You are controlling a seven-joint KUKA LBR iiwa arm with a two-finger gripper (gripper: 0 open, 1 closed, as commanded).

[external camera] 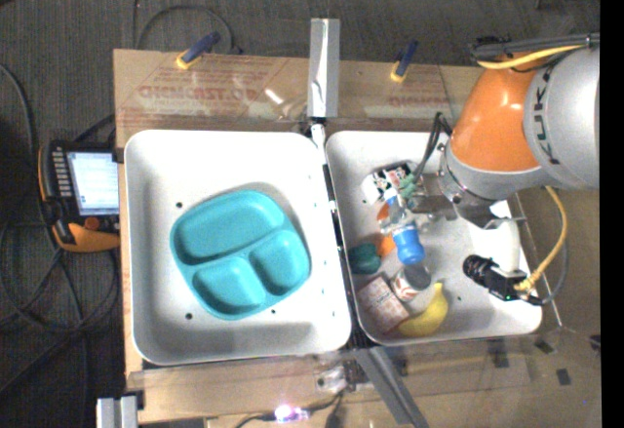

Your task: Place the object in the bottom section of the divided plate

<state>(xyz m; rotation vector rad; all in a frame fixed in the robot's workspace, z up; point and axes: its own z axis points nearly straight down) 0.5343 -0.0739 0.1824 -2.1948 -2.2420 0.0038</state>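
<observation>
Plate point(241, 252), teal, divided, sits in left bin point(146, 173), roughly centred. Long axis runs upper-left to lower-right, tilted. One large section along the upper-left side, two smaller sections along the lower-right side. All three sections bare. White floor of bin shows on every side of plate; widest gap toward the top edge and left wall, narrower toward the right wall by the divider between bins.

Right bin point(507, 319) crowded. Cluster down its left half: white printed packet point(389, 182) near top, blue bottle point(409, 247) with grey cap end, long axis near vertical and leaning slightly, cap pointing down toward bin's near edge. Orange piece point(388, 243) touching bottle's left side. Dark green round thing point(365, 257) just left of that, near bin's left wall. Brown-white wrapped pack point(380, 300) and yellow banana point(428, 313) at bottom, banana curved, lying against near wall. Right half of this bin's floor mostly bare.

Arm point(517, 129) comes in from the right over upper part of right bin, orange band large in view. Gripper point(408, 205) hangs just above the bottle's top end, amid the clutter; cannot tell whether it is spread or closed, or whether it grips anything. Black cable fitting point(490, 275) hangs over bin's right half, yellow cable point(556, 241) looping beside it.
</observation>
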